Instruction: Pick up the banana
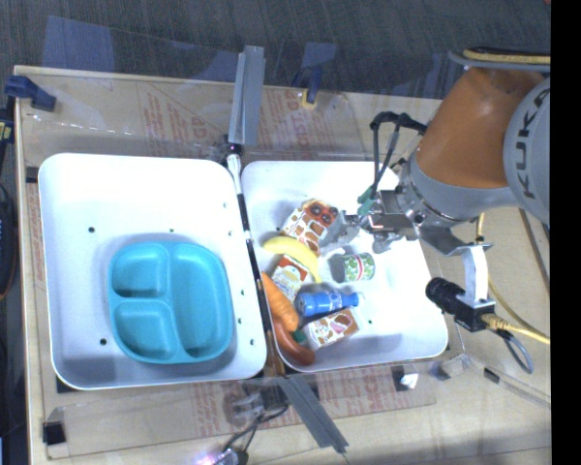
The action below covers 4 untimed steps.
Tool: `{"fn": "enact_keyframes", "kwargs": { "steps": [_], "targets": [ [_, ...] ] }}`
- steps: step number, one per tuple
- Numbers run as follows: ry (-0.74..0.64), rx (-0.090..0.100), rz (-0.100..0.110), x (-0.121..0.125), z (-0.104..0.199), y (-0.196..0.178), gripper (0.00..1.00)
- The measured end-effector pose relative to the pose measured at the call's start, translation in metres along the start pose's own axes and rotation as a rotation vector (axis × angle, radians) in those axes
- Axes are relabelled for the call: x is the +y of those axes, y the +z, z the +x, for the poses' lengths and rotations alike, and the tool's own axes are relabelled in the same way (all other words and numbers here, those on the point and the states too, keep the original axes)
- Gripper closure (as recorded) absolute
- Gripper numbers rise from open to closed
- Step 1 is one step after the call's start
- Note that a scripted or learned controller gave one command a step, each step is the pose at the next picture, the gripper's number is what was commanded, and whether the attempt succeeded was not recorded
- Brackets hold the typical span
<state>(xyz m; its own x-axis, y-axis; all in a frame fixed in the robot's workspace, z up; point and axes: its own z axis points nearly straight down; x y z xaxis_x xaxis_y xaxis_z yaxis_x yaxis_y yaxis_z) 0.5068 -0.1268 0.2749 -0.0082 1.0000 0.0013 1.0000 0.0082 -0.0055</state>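
Camera view: two white bins side by side on the bench. Left bin (68, 260) holds one thing, a light-blue divided plate (171, 300) with three compartments, sitting toward the bin's near-right area.

Right bin (416, 318) holds the clutter, all bunched against its left wall. Count as far as I can make out:
- 1 banana (292, 251), yellow, lying roughly level, left of bin centre, just beside the divider wall.
- 1 carrot (281, 311), orange, running along the left wall below the banana.
- 1 blue bottle (324, 302) on its side, right of the carrot.
- 1 small can (353, 266) with green label, right of the banana.
- 3 printed snack packs: one above the banana (310, 221), one under it (289, 277), one at the near edge (331, 328).
- 1 brown item (296, 347) at the near-left corner, type unclear.

Arm comes in from the right, orange band above the wrist. Gripper (352, 223) sits over the right bin, up and right of the banana, close to the upper snack pack and the can. Claw state: can't tell, too small and cluttered to resolve. Nothing visibly between the fingers. Banana lies in the bin, apart from the gripper.
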Motion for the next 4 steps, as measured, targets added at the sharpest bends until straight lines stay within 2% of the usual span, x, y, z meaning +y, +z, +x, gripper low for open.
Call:
{"fn": "enact_keyframes", "kwargs": {
  "steps": [1, 2, 3, 4],
  "targets": [
    [-0.089, -0.001, 0.001, 0.040, 0.008, 0.118, 0.00],
    [-0.084, -0.001, -0.003, 0.066, -0.008, 0.173, 0.00],
    [-0.088, -0.004, -0.001, 0.066, -0.009, 0.163, 1.00],
    [0.144, -0.001, -0.002, 0.098, 0.024, 0.039, 1.00]
  ]
}}
